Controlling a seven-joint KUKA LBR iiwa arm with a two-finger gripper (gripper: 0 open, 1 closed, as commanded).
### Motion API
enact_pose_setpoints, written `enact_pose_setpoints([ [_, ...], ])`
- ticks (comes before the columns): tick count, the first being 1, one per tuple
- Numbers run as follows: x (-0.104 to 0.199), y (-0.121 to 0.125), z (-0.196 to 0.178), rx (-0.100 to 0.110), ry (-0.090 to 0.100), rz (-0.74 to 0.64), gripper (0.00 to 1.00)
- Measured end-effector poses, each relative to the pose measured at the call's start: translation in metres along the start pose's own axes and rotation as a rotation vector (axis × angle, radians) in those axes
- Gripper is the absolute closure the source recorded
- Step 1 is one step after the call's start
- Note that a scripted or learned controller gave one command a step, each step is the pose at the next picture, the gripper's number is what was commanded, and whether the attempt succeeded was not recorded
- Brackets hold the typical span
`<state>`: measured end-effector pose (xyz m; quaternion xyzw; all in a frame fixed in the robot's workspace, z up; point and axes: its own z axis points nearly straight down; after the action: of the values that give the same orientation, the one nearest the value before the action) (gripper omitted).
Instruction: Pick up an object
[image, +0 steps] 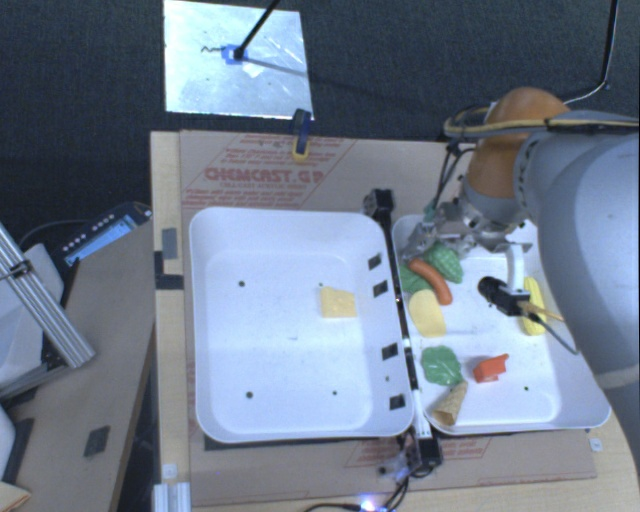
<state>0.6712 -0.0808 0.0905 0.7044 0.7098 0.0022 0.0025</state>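
My gripper (432, 240) hangs over the far left corner of the right bin (575, 400); whether it is clenched or released, I cannot tell. Just beneath lie a green toy (447, 265) and an orange carrot (432, 280), with a yellow piece (428, 314) beside them. Nearer the front edge sit a green leaf (440, 364), an orange block (490, 368) and a cone (450, 403). A yellow cheese slice (338, 302) rests mid left bin (230, 400).

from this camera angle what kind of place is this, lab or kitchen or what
Most likely a robotics lab bench for grasping trials: a grey arm reaches over two white bins of toy food, such as a carrot, on a cardboard sheet.
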Motion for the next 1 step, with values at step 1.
enact_pose_setpoints([
  [1,-0.0024,-0.0007,-0.0108,0.000,-0.002,-0.001,1.00],
])
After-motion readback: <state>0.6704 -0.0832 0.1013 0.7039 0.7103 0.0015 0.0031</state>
